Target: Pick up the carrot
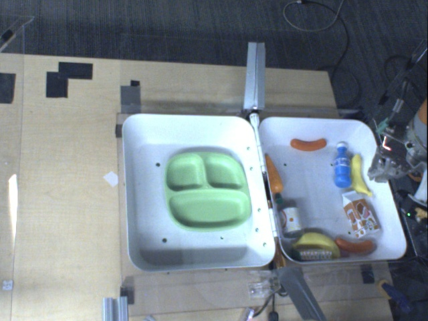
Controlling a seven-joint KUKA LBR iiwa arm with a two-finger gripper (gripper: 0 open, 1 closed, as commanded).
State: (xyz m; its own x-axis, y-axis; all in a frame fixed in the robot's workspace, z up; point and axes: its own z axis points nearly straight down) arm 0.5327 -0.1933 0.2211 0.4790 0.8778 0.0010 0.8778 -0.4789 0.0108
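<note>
Carrot: the long orange carrot with a green stem end (273, 177) lay in the right white plastic bin (384, 199), tight along its left wall, stem end toward the near edge.

Gripper: the grey 2-finger gripper (386, 168) hung just outside the right bin's right rim, well apart from the carrot. Honestly couldn't tell how the jaws were set, too small and blurry. Nothing visible in it.

Left bin: the other shallow white bin (144, 199) carried 1 pale green plastic tray with 3 compartments (208, 189), sitting about mid-bin.

Far edge of right bin: a reddish-orange sausage-shaped piece (308, 144) sat close to the far wall.

Right side of right bin: a small blue plastic bottle (342, 166) lay next to a yellow banana (360, 175), the banana closer to the right rim. A small printed packet (362, 218) sat nearer the front from those 2.

Near edge of right bin: a small white can (290, 219) stood just past the carrot's stem end; a yellow rounded item (316, 241) and a red sausage-like piece (356, 247) lay along the near wall.

Bench: light wood bench top (67, 179) under both bins.
</note>
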